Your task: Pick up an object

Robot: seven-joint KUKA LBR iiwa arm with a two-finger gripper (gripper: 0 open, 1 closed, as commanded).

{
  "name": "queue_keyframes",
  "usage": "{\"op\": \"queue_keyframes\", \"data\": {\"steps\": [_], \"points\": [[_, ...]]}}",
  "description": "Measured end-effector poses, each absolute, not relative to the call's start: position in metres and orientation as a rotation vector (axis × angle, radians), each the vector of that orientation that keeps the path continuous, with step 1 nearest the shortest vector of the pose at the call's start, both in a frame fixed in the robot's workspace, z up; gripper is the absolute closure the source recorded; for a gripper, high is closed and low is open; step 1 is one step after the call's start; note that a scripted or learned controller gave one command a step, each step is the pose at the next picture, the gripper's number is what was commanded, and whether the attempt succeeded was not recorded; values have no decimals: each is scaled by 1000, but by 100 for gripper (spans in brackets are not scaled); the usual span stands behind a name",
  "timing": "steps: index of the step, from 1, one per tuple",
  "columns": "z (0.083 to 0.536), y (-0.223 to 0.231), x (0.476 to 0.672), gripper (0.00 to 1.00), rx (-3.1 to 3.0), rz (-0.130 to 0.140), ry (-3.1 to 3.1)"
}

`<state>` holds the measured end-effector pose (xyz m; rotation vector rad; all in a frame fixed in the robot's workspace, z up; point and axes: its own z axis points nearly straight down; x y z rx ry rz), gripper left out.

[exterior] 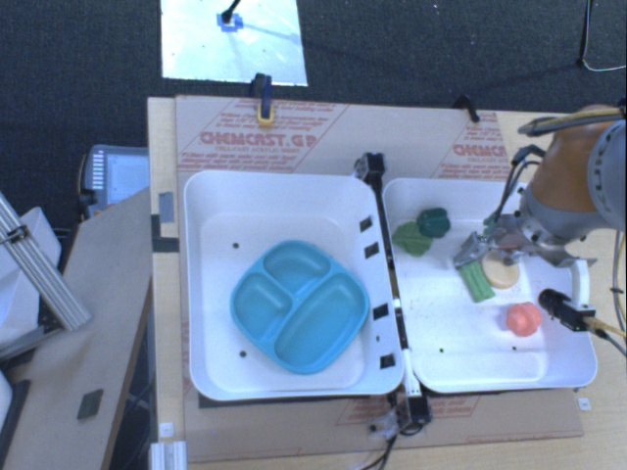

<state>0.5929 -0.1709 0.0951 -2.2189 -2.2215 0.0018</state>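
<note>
While I watch from the overhead camera, the left bin (206, 262) carries a blue divided plate (299, 305) lying flat near its middle. In the right bin (460, 365), a dark green piece (433, 222) sits touching a lighter green piece (411, 239) near the divider. Further right, a green stick (476, 281) lies beside a cream disc (504, 274), a pink ball (523, 318) below them. The gripper (482, 250) hovers right over the stick; I cannot tell its opening
</note>
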Motion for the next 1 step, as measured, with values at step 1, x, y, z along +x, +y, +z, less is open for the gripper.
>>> {"op": "queue_keyframes", "data": {"steps": [1], "points": [[110, -172, 595, 100, -2224, -4, -2225]]}}
